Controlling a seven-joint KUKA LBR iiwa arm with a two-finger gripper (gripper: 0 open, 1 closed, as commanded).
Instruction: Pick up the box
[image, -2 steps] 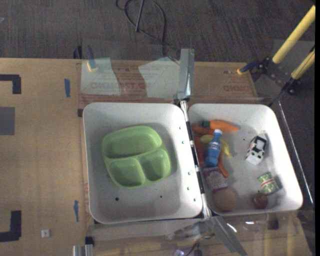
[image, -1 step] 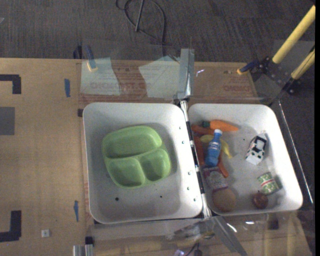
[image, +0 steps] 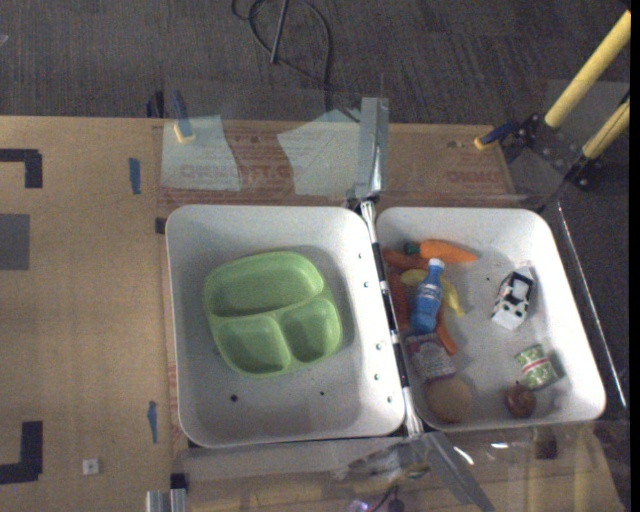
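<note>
One box (image: 513, 298): white with black spots, it lies tilted on the floor of the right bin (image: 575, 300), up near the far right side, with bare white floor all round it
Closest things: a little green can (image: 535, 366) sits near the box on the side nearer you; a small dark brown lump (image: 520, 400) lies just past the can; none of them touch the box
Middle pile: a blue bottle (image: 428, 297), an orange carrot (image: 447, 251) and a yellow thing (image: 453, 298) crowd by the left wall of that bin, well apart from the box
Lower left of that bin: a grey packet (image: 432, 358) and a round brown thing (image: 450, 398)
Left bin (image: 190, 330): it holds a green tray (image: 272, 311) with three parts
Gripper: you cannot tell if it is open or shut, or if it has hold of anything
Step in hand: I think this is the very start, as the box is not yet picked up
Next move: bring the arm in from the right, stop over the box, turn the fingers to match its tilt, go straight down, then close
Watch out: the box is small and may slip or tip, and you must stay off the can
</note>
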